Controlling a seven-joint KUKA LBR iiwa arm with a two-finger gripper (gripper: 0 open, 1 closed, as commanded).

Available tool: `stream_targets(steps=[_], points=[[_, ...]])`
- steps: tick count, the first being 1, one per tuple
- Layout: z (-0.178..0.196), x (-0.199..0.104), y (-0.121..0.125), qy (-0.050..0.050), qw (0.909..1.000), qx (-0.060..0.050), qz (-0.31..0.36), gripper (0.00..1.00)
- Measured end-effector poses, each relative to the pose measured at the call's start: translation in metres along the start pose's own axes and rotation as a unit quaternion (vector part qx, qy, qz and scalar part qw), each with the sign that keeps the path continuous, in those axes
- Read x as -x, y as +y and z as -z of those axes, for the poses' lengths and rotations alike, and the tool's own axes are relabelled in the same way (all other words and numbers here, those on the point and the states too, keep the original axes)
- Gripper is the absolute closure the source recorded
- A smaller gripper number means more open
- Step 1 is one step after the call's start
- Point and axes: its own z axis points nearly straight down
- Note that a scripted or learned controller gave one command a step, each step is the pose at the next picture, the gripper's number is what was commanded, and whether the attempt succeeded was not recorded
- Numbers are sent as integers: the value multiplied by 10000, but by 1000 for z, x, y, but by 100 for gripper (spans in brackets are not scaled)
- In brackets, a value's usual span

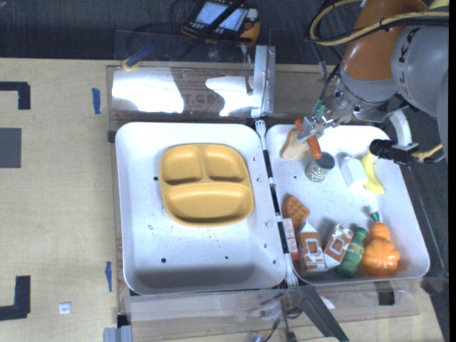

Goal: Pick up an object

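My gripper (pixel 311 125) hangs over the far left corner of the right bin (pixel 413 212), at the end of the grey arm with its orange band (pixel 377 20). Right under its tip lie a tan bread slice (pixel 292 146) and a small orange-red stick (pixel 314 147), possibly a carrot or sausage. Whether the gripper touches either one is unclear. A small round can (pixel 318 167) stands just in front of them. Farther right lie a white piece (pixel 351 171) and a yellow banana (pixel 371 174).
At the right bin's near side lie a waffle (pixel 296 209), two small cartons (pixel 311 248), a green bottle (pixel 353 254) and an orange pumpkin (pixel 379 253). The left bin (pixel 135 212) holds a yellow divided plate (pixel 206 184). A clear panel (pixel 185 84) stands behind the bins.
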Motion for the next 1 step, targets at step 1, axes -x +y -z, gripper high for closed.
stream_targets(steps=[1], points=[[11,0,2,-18,10000,27,13,100]])
